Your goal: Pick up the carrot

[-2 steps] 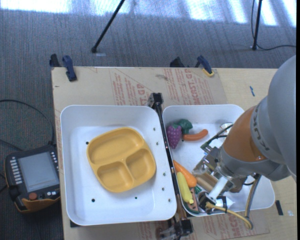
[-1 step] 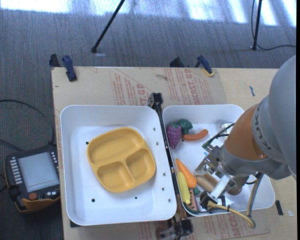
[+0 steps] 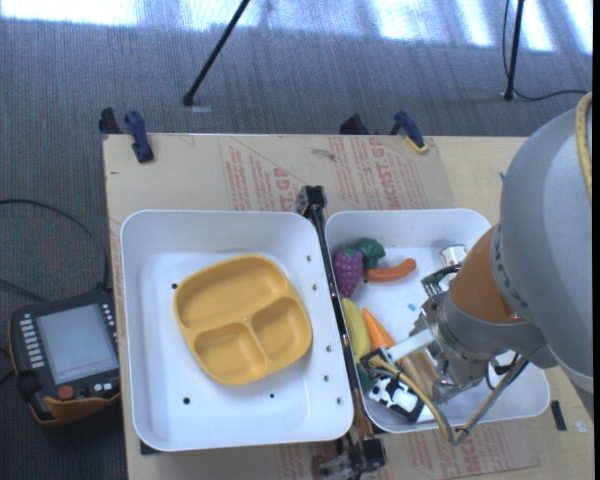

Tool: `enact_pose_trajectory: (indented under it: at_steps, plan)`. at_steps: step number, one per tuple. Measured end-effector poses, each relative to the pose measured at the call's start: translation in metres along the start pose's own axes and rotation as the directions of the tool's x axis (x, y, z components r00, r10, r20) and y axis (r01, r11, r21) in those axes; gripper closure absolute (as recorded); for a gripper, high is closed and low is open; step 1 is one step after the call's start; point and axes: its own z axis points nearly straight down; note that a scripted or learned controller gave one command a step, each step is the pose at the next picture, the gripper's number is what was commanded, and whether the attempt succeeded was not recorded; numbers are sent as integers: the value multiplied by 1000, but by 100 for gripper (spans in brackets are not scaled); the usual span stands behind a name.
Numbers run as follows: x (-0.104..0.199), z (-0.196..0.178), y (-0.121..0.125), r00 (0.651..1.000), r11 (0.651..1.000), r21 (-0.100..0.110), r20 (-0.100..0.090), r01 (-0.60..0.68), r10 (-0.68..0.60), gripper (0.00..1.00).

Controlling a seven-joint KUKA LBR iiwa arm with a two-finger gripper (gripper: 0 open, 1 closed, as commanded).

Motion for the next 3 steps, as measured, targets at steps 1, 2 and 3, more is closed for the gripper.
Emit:
enact_pose_trajectory:
  at_steps: [1, 2, 3]
  plan:
    - [22, -100, -83, 999, 999, 12, 5, -39, 39, 100]
    - [28, -95, -116, 994, 995, 13, 17, 104, -104, 100]
    - [48, -96, -187, 999, 999, 8, 15, -43, 43, 100]
